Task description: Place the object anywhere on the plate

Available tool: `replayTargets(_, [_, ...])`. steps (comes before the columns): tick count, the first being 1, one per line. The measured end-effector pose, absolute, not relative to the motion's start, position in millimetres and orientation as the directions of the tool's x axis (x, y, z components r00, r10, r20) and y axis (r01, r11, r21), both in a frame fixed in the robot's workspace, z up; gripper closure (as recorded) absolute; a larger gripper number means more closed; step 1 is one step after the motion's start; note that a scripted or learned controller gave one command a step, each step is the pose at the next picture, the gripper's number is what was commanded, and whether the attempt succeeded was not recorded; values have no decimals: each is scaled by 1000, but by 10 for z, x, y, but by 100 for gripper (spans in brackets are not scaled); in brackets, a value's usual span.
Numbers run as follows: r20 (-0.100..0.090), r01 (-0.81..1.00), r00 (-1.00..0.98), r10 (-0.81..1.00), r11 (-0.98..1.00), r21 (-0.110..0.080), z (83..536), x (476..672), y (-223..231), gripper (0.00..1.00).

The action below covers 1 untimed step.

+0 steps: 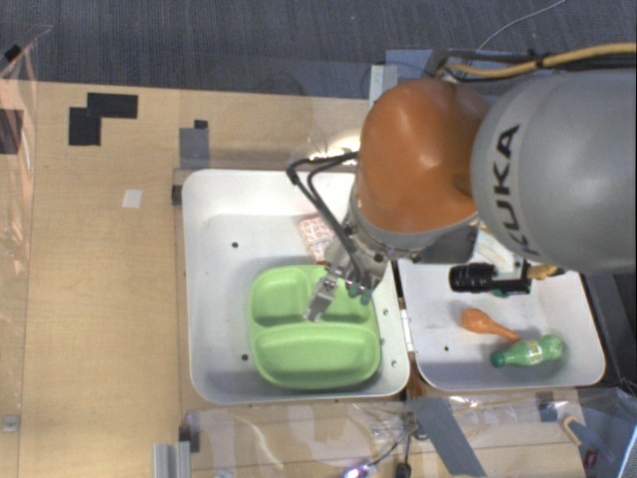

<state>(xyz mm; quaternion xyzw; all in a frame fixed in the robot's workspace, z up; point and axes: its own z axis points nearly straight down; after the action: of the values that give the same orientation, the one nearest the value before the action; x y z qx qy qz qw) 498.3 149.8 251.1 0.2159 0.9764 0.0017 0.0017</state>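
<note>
Green plate (pixel 314 352) sits in the left bin (pixel 214 267), and the gripper (pixel 333 292) hangs right over its far compartments. Can't tell if the fingers are parted or pinching anything, so no idea where the object is.

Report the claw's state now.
Claw: over the green divided plate in the left bin; open or shut cannot be told.

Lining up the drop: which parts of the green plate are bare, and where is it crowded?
The green plate's large lower compartment is bare, bordered by its front rim and the divider. The upper-left compartment also looks bare. The upper-right corner is crowded: the gripper hangs over it.
</note>
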Motion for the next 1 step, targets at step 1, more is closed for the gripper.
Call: replayTargets(1, [-2,421,-907,421,907,4,2511,4982,1499,0])
